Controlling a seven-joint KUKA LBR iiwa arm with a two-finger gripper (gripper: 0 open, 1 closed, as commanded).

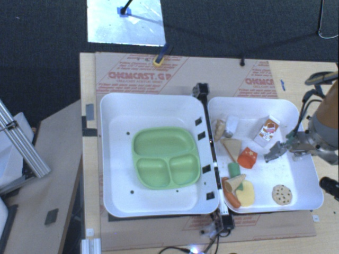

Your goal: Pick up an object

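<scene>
**Gripper over the right bin, nothing between its fingers**

Your gripper point(276, 151) hangs above the right side of the right bin point(304, 115), with the arm point(327, 121) reaching in from the right edge of the scene. You can see its dark fingertips pointing left, toward the middle of the bin, and nothing sits between them. You cannot tell from this angle whether the fingers are spread or pressed together.

The things you could pick up all lie in that right bin. Nearest the fingertips, just to their left, is a small orange-red block point(247, 158). Further back, to the far side of the gripper, a small white carton point(266, 130) with a red print lies tilted. On the near side, well apart from the gripper, a round cookie point(282, 194) with dark chips rests on the bin floor.

Along the bin's left wall you find a crowded group: a beige wedge point(232, 148), a pale shell-like piece point(219, 128) and a whitish piece point(232, 124) at the far end, then a green piece point(233, 169), a yellow piece point(244, 195) and an orange carrot-like piece point(231, 197) at the near end, several of them touching.

In the left bin point(114, 142) a green divided tray point(164, 157) lies flat, with one long compartment on its far side and two smaller ones on its near side.
</scene>
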